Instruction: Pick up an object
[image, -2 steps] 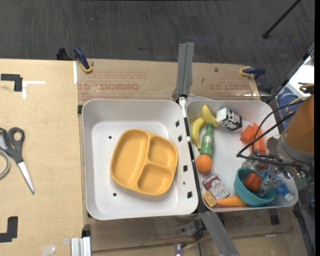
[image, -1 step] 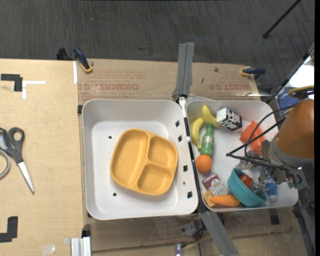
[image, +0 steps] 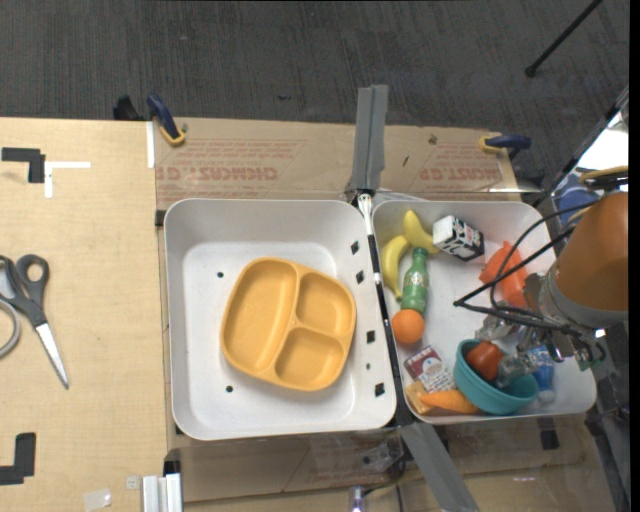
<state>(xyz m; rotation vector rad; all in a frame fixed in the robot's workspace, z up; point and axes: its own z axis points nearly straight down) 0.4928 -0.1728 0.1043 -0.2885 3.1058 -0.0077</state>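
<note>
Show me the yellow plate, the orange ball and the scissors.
yellow plate (image: 288, 323), camera view, on the ridge where its compartments meet
orange ball (image: 407, 326), camera view, middle of the ball
scissors (image: 36, 312), camera view, near the pivot

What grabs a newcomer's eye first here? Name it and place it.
The yellow-orange divided plastic plate lies alone in the left white bin. The right white bin is crowded: yellow banana, green bottle, orange ball, teal bowl. The gripper hangs over that bowl.
</note>
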